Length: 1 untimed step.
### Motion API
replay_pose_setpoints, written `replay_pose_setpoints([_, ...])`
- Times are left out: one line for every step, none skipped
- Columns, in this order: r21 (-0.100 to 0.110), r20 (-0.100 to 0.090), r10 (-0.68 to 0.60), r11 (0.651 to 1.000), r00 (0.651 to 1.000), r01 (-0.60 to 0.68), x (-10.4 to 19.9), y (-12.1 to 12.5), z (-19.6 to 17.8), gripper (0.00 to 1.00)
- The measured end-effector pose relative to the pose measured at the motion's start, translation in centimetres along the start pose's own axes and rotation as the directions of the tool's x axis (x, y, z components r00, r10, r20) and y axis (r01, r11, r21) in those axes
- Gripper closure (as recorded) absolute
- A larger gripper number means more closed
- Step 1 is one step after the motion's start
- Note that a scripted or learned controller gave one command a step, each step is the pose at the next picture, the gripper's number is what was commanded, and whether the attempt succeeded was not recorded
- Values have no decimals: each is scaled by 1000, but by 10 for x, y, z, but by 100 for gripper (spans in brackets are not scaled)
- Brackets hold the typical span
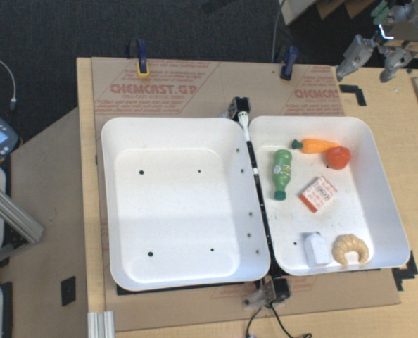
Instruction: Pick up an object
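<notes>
Looking down from the camera view: two white bins sit side by side on the table [195, 83], and every object lies in the right bin [378, 189].
Gripper: the gripper [371, 60] hangs up at the far right corner, outside the bins and well apart from the objects; its two fingers look spread and released, with nothing between them.
Left bin: the left bin [117, 189] carries nothing to pick.
Far objects: a carrot [317, 146] lies just beside a red tomato [338, 157], so a grasp there risks catching both.
Middle objects: a green bottle [281, 172] lies on its side near the inner wall; a small red-and-white box [318, 193] lies tilted close by, with open floor around it.
Near objects: a croissant [351, 249] and a pale block [316, 249] sit just beside each other at the near rim.
Step in hand: as I judge it, the approach has not begun, so the choice of target is open.
How to do it well: I'd go for the bottle or the box, come straight down over its middle, and set the fingers across the narrow side before closing.
Risk: the bottle may roll if nudged off centre.
</notes>
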<state>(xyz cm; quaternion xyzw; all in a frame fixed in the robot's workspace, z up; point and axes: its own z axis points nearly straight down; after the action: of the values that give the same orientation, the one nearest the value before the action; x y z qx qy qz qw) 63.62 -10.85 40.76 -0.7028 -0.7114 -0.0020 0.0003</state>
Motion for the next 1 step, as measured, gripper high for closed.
replay_pose_setpoints([6, -3, -5, 1000, 1000, 5, 153, 2, 25, 0])
